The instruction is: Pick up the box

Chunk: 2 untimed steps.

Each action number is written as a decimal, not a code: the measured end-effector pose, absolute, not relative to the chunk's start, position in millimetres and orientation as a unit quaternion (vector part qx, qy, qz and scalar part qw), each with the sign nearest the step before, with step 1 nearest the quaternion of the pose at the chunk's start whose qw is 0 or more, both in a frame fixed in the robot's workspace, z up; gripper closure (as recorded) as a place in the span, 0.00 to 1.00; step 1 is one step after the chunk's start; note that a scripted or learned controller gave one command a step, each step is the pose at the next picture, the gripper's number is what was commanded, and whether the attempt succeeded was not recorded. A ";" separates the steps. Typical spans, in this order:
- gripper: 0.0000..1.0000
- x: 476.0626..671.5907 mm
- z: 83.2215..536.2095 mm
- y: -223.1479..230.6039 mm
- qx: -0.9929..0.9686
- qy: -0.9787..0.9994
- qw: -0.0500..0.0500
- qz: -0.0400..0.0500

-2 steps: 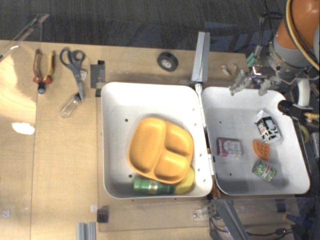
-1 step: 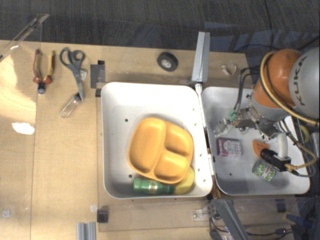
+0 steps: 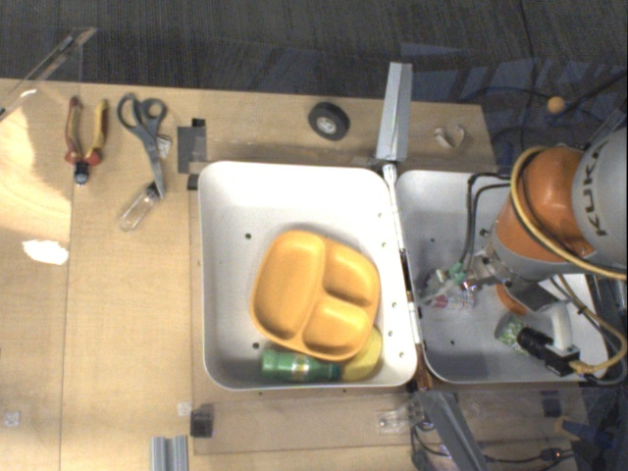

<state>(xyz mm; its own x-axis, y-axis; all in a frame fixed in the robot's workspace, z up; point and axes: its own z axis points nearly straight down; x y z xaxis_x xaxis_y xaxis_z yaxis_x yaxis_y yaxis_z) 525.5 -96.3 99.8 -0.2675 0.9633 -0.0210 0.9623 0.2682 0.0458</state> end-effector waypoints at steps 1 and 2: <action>1.00 528.9 112.9 -95.1 0.604 0.797 0.025 0.015; 0.00 528.8 112.8 -95.1 0.604 0.797 0.025 0.015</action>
<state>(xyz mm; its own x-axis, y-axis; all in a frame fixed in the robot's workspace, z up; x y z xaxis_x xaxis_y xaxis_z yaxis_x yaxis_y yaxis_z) 528.8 -95.1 112.8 -0.2696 0.9627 -0.0216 0.9613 0.2704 0.0530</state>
